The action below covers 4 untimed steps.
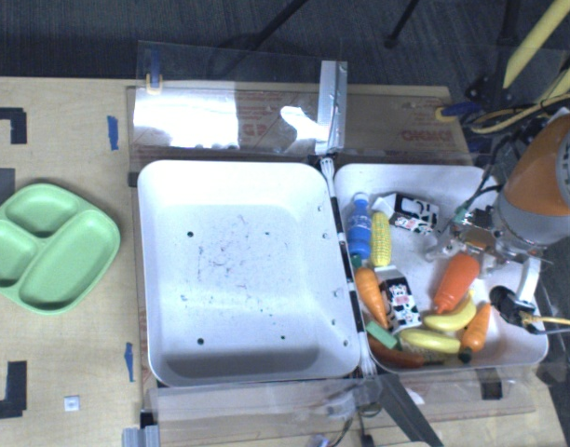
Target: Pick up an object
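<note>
The right bin [518,343] holds a pile of toy food. A blue bottle [359,230] and an ear of corn [382,238] lie along its left wall, with a black-and-white carton [415,214] behind them. Nearer the front are a carrot [370,296], a cow-patterned box [400,304], two bananas [453,321] [432,341] and a small orange piece [478,327]. My gripper [471,239] hangs low over the bin's right half. It is directly above the top end of a fat orange carrot [455,282]. Nothing shows between its fingers.
The left bin [234,268] sits beside the right one, sharing a middle wall. A green divided plate [47,245] lies on the bench at the far left. Clear plastic panels [234,110] stand behind the bins. My arm's orange band [541,184] overhangs the right bin's right edge.
</note>
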Each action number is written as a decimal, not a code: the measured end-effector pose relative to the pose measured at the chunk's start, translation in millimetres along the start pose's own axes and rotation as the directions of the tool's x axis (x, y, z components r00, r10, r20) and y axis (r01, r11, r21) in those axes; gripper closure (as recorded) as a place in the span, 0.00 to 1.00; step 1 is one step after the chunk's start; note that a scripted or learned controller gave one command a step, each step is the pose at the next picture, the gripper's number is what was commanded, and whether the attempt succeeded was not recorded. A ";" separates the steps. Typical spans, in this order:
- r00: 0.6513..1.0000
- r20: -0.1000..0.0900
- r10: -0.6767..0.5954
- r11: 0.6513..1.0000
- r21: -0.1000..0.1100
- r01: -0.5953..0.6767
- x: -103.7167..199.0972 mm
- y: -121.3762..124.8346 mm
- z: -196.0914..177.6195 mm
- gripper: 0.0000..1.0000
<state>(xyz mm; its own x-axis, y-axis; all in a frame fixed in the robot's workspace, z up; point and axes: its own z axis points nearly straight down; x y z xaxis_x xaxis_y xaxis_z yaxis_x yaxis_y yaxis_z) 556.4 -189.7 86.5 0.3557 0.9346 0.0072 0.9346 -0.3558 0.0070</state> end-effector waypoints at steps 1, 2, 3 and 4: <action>0.985 0.007 -0.175 0.985 0.009 0.175 1.8 -2.2 -46.9 0.00; 0.971 0.000 -0.238 0.971 0.009 0.238 -15.1 -13.7 -7.2 0.00; 0.972 0.004 -0.233 0.972 0.009 0.233 -18.5 -12.6 -14.7 1.00; 0.964 0.006 -0.267 0.964 0.010 0.267 20.8 -7.7 -105.2 1.00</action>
